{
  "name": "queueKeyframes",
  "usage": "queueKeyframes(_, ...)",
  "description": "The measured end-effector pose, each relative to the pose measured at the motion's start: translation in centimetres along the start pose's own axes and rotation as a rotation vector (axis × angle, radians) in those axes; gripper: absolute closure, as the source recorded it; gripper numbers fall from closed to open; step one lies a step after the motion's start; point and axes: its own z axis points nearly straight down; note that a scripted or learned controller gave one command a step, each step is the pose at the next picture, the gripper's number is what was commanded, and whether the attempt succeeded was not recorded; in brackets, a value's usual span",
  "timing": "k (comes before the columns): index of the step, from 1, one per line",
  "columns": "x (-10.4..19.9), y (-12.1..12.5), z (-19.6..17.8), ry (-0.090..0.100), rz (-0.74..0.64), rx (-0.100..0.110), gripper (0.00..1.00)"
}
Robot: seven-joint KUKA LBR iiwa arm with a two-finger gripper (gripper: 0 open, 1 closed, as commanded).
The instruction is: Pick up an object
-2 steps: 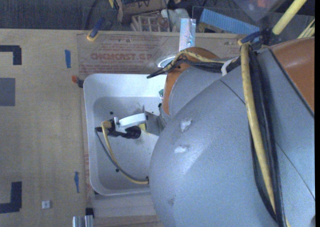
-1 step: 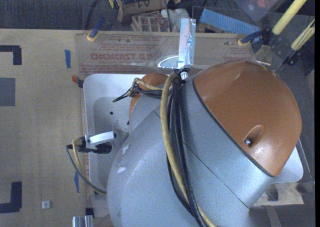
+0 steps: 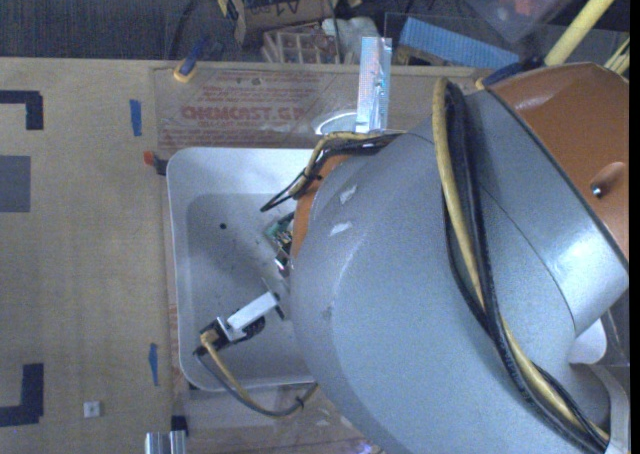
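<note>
Arm (image 3: 400,322), grey and bulky, fills the right and centre of the frame. It enters from the right edge and slants down toward the lower middle, close under the camera. Its orange band (image 3: 570,132) sits at the upper right, and from there the rounded grey housing sweeps leftward and bends down over a white bin. The wrist end points into that bin, and the housing covers the tip, so I cannot tell whether the jaws are released or clenched, or whether anything sits between them. The pale wooden tabletop (image 3: 80,272) takes up the left third of the frame. The white bin (image 3: 215,262) lies in the centre left, its left wall and part of its floor bare, its right side hidden under the arm. A wooden board (image 3: 250,107) with red lettering lies along the bin's upper rim. In the bin, right at the arm's left edge, a small green-and-white thing (image 3: 279,232) peeks out; what it is cannot be made out. A tiny dark speck (image 3: 222,226) lies on the bin floor to its left, well apart from the walls.
</note>
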Motion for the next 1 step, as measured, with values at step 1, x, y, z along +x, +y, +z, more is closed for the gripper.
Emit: queueKeyframes(1,5.11,1.74,0.1,-0.006,-0.157,-0.003,1.0)
